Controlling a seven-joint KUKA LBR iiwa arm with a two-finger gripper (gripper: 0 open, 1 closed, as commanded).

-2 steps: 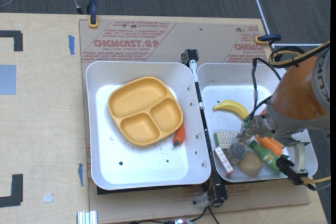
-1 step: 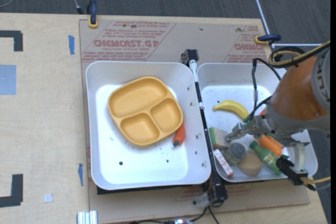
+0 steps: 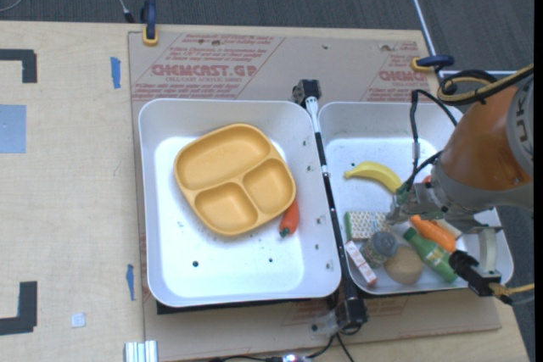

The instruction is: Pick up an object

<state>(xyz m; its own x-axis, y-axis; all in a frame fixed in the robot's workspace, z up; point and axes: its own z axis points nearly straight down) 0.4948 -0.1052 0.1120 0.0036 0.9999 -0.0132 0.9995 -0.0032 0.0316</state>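
Observation:
My gripper (image 3: pixel 400 208) hangs low in the right bin (image 3: pixel 373 119), just below the right end of a yellow banana (image 3: pixel 374 175). Directly under and around it lie a beige waffle-like square (image 3: pixel 361 223), a small grey can (image 3: pixel 383 244) and an orange carrot (image 3: pixel 434 232). A green bottle (image 3: pixel 430 254), a tan potato-shaped piece (image 3: pixel 404 267) and a red-and-white box (image 3: pixel 360 262) sit along the bin's front. The arm's orange band (image 3: pixel 488 144) covers the bin's right side.
The left bin (image 3: pixel 161 208) holds a yellow divided plate (image 3: pixel 234 178) with a small red-orange pepper (image 3: pixel 289 219) beside its right edge. A black clamp (image 3: pixel 306 91) sits between the bins at the back. Cardboard lies under both bins.

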